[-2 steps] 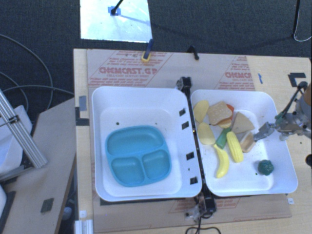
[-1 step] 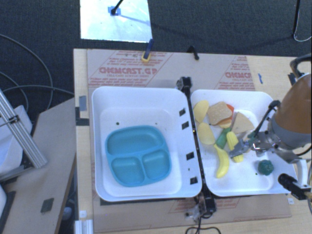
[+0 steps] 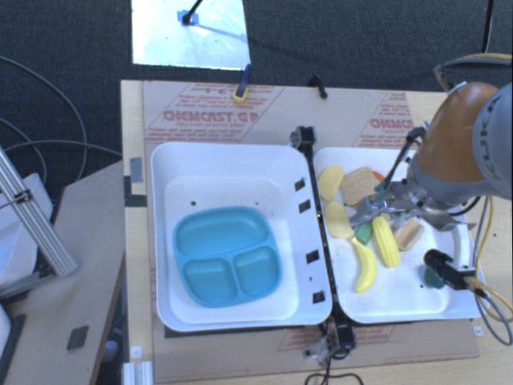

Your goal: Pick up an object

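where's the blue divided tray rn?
The blue tray lies flat in the left bin, toward its front, across the divider from the right bin holding the banana and corn.

arm (image 3: 481, 147) showing a grey rounded casing | broad orange band (image 3: 453, 139) wrapping above wrist | thin dark cable (image 3: 398, 165) running alongside | end effector (image 3: 377, 209) showing silvery metal parts, details blurring
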{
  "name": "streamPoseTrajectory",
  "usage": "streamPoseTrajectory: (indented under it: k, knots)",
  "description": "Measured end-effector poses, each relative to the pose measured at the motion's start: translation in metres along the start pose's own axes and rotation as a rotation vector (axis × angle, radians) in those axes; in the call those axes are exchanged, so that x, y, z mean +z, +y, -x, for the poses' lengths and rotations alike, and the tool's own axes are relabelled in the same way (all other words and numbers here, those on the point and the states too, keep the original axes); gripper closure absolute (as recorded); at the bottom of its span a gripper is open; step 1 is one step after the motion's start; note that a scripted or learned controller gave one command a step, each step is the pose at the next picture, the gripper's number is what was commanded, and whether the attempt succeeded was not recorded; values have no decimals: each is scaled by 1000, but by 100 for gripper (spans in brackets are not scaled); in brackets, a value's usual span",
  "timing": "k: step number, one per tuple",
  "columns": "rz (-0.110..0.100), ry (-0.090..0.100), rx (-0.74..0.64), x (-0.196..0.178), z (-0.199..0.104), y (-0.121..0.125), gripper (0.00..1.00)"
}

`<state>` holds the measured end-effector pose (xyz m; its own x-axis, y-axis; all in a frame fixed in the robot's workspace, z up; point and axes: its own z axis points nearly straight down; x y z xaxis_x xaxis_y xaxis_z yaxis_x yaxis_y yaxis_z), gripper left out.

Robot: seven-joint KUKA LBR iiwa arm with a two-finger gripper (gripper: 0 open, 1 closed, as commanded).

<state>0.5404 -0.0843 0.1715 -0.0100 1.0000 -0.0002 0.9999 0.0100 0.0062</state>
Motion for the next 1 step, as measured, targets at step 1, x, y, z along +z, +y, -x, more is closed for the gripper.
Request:
streamPoseTrajectory:
  k: [1]
  knots:
    - [-8, 1, 12, 90, 13, -54, 0]
